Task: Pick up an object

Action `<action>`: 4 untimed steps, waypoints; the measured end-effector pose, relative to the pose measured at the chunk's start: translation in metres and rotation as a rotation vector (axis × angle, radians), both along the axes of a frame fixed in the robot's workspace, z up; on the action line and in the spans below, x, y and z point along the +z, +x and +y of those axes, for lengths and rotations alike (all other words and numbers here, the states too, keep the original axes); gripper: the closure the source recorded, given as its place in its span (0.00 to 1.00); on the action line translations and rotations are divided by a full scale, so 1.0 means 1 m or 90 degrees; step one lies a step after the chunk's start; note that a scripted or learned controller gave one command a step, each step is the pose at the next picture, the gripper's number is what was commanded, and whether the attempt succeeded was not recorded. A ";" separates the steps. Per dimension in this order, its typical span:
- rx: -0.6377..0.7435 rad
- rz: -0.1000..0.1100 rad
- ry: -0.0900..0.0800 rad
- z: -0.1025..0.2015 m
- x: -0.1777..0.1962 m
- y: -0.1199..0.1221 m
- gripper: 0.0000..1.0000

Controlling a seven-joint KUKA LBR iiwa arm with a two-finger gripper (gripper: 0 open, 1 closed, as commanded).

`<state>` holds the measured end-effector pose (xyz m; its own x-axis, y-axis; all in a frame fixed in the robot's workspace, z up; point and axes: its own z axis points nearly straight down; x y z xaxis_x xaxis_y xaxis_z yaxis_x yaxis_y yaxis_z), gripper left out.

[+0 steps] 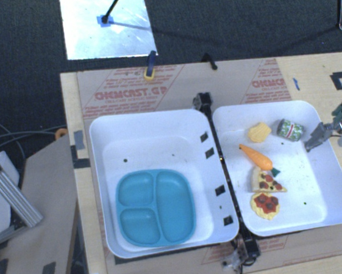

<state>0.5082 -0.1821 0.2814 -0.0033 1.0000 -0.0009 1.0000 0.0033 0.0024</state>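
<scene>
The claw (314, 140) hangs at the right rim of the right bin (331, 173), reaching in from three o'clock. Its grey tip points toward about eight o'clock, and nothing lies between its fingers; whether they stand apart or together I cannot tell at this size.

The nearest thing to pick is the small green-and-white can (290, 129), lying on its side near the bin's upper right, just beside the claw at about ten o'clock from it. Its long axis runs roughly from ten to four o'clock. Just past it, at nine o'clock from the can, sits a yellow lumpy toy food (259, 132). Farther toward the bin's left side lie the orange carrot (256, 156), slanted from ten to four o'clock, then a pizza slice (265, 181) and a round little pizza (265, 205) below it.

The left bin (152, 129) holds a blue divided plate (155, 207), well apart from the claw.

The coming move likely turns on a short shift toward ten o'clock and a descent across the can's narrow width.
</scene>
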 end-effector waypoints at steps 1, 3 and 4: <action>-0.003 0.008 0.002 -0.018 -0.137 -0.025 0.00; 0.001 -0.011 -0.006 -0.026 -0.131 0.092 0.00; 0.003 0.002 0.002 0.015 -0.200 0.113 0.00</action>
<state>0.6213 -0.1670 0.0812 -0.0076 1.0000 0.0020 1.0000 0.0076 -0.0001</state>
